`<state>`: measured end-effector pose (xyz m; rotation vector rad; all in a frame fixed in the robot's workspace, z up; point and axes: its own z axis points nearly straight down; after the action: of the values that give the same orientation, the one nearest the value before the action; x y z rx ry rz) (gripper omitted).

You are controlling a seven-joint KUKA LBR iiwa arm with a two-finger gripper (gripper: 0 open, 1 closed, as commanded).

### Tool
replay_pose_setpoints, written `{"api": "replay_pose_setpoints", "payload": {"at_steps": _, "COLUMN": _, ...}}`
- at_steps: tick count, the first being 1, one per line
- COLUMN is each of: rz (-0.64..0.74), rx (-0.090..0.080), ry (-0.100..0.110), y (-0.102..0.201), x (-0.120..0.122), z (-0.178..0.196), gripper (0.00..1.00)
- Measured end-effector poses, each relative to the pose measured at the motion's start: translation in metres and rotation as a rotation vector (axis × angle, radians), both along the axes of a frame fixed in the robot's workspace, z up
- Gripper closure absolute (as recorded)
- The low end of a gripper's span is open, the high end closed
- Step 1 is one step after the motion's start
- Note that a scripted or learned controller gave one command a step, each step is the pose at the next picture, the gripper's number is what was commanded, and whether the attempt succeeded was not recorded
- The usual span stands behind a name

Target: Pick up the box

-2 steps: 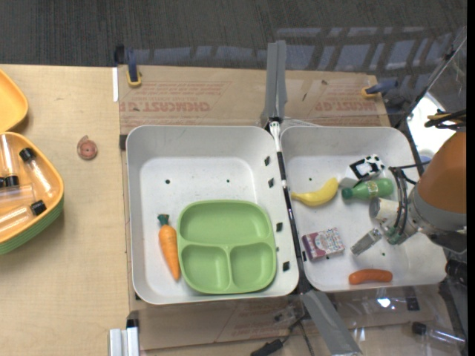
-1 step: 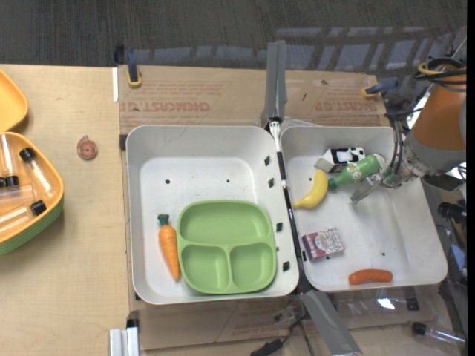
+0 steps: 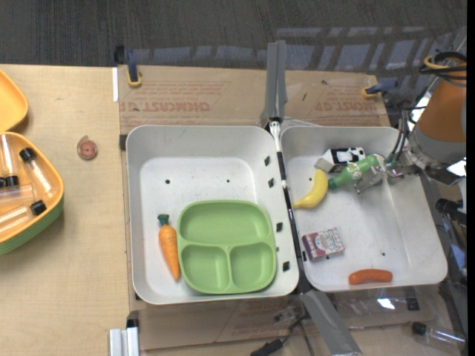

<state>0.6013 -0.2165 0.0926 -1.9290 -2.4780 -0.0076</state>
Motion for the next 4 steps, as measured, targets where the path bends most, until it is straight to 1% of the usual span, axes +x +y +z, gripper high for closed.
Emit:
{"api": "replay_pose_setpoints", "payload": {"at_steps": 1, "rz": -0.487, "rx": 0.010, "ry": 0.011, "y": 0.009, "x": -0.080, "z": -0.001, "gripper": 0.00}}
{"api": "replay_pose_setpoints", "payload": {"at_steps": 2, "rz": 0.147, "rx": -0.004, "ry": 0.003, "y": 0.006, "x": -0.124, "z": -0.001, "gripper": 0.00}}
{"api": "replay_pose_setpoints", "payload": {"at_steps": 3, "rz": -0.019, "rx": 0.004, "ry": 0.005, "y": 0.000, "x": -0.099, "z": -0.002, "gripper": 0.00}}
{"api": "replay_pose_setpoints", "payload": {"at_steps": 4, "rz": -0.195, "rx": 0.008, "ry": 0.009, "y": 0.003, "x": -0.084, "z": -0.003, "gripper": 0.00}}
